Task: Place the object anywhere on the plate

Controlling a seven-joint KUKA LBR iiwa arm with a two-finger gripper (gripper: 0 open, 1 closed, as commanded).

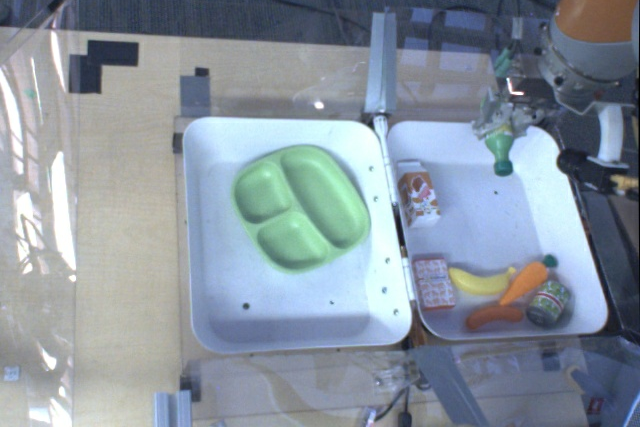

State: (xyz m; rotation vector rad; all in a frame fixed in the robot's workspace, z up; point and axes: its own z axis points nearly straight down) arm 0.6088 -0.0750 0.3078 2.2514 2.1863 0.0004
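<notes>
up by the right bin's far rim, a small green bottle hangs upright, its top pinched between the closed jaws. below it lie a carton, banana, carrot and can. well apart, the green plate sits in the left bin.

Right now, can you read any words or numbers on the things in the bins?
None can be read.
Small carton: red and white print, too blurred.
Pink packet: pattern, no clear letters.
Can: label too small.
Green bottle at the gripper: no lettering I can make out.
Green plate: plain.
</notes>
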